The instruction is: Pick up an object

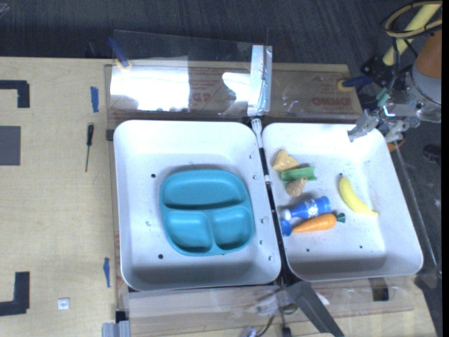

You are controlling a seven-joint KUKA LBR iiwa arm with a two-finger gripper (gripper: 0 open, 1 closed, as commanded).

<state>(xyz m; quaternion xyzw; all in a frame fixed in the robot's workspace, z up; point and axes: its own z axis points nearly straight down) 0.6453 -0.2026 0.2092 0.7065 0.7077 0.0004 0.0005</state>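
The right bin [400, 251] holds several small items. A yellow banana [354, 196] lies towards its right side. An orange carrot [316, 223] lies near the middle, touching a blue bottle [306, 208] just above it. Further up are a green piece [298, 173], a tan wedge [284, 161] and a small beige lump [295, 186]. My gripper [370, 123] hangs over the bin's far right corner, well apart from all of these, with nothing seen in it.
The left bin [133, 153] carries a blue divided plate [205, 211]. A clear plastic panel [210, 83] stands behind the bins. Cables and yellow hoses [407, 20] crowd the far right beside the arm [429, 76]. A wooden bench [49, 209] stretches to the left.
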